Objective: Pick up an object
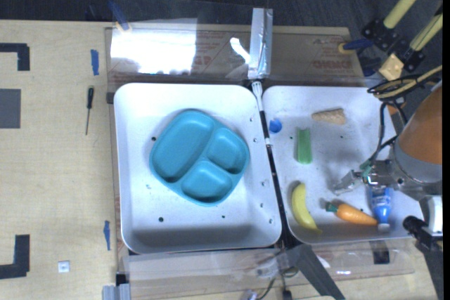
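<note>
The gripper [349, 183] is hovering, fingers apart and holding nothing, at 11 o'clock from the carrot [351, 213].

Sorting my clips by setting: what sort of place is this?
Likely a robot lab's picking bench: two white bins, toy food such as a banana and carrot, and a gripper reaching in.
</note>
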### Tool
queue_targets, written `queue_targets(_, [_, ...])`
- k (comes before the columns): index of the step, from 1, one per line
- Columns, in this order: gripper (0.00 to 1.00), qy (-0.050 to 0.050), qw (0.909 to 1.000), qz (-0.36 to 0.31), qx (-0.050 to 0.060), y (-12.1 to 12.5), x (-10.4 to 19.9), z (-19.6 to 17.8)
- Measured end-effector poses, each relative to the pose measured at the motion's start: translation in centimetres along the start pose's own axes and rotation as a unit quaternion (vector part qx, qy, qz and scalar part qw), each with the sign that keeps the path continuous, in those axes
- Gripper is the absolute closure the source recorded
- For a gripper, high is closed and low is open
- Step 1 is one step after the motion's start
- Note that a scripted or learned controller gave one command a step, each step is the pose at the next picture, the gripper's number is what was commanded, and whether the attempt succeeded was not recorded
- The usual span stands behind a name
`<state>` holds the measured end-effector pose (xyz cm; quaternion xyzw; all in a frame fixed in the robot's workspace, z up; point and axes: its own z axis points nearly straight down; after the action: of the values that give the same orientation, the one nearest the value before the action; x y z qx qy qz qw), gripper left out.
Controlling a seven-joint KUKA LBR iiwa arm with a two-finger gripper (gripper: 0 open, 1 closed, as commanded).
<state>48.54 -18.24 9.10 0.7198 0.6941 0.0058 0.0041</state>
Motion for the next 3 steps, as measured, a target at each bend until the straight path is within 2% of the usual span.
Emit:
queue_targets(1, [0.00,-0.001,0.9996,0.027,0.004,8.8,2.6,0.5])
queue_targets(2, [0.00,-0.001,0.9978,-0.067,0.003,12.4,8.4,0.6])
queue_targets(3, [0.00,-0.002,0.9991,-0.041,0.006,-0.8,3.5,0.3])
